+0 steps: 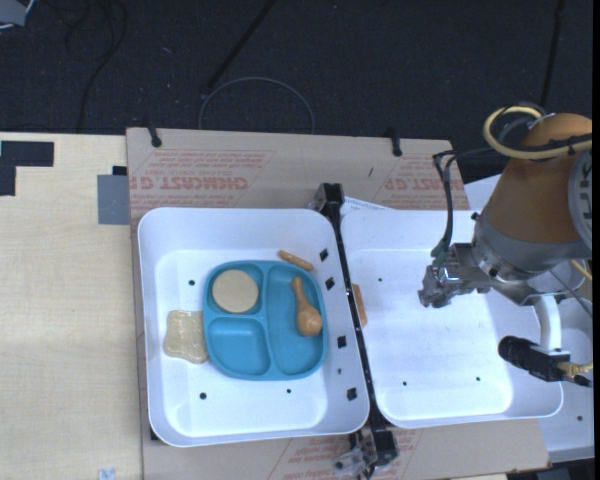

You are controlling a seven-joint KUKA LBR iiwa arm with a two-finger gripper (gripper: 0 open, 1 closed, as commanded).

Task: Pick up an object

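Note:
In the left bin lies a blue divided tray. A round tan disc rests in its upper-left compartment and a tan drumstick-shaped piece in its right one. A pale, toast-like slab lies against the tray's left edge. A small orange-tan stick sits just above the tray. Another tan piece peeks out beside the divider in the right bin. My gripper hovers over the upper right part of the right bin, with nothing visible between its fingers.
A black bar runs along the seam between the two bins. Cardboard lies under the bins, and the wooden bench stretches to the left. The arm's orange wrist stands over the right bin's far right corner.

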